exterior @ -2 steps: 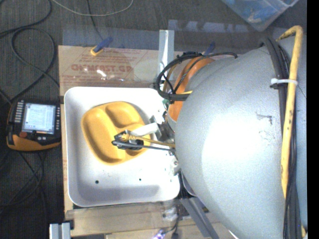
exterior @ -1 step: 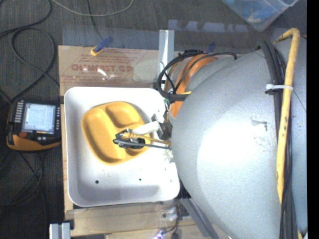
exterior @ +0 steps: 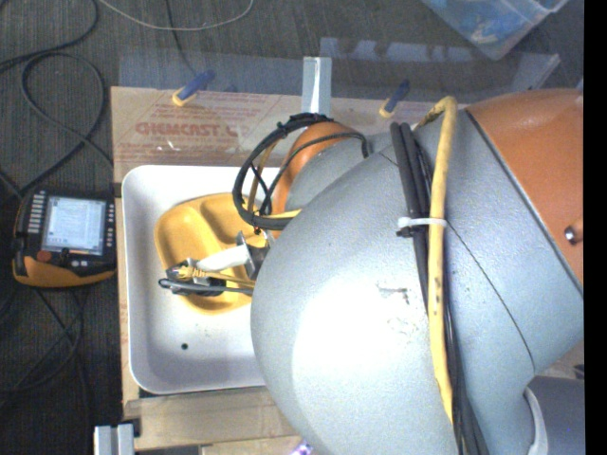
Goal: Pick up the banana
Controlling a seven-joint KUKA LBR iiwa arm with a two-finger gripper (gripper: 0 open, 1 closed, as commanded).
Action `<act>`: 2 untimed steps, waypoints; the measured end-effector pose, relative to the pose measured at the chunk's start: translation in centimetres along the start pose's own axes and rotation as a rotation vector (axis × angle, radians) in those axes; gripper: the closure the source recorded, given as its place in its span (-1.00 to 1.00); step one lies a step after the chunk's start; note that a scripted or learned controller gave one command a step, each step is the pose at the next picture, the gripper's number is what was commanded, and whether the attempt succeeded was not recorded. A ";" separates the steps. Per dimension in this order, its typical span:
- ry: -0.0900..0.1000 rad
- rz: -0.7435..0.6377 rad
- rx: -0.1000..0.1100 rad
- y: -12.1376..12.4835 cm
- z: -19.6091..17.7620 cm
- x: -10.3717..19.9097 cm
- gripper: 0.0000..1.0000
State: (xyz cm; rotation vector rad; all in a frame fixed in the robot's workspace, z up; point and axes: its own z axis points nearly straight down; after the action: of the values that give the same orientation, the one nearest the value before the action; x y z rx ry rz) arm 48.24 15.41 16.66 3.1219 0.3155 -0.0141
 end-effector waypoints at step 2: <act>0.002 -0.001 -0.001 4.8 -13.1 -0.1 1.00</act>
State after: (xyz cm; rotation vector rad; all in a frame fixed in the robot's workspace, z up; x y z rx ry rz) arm 49.26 10.73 29.79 3.1207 0.3168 -0.0106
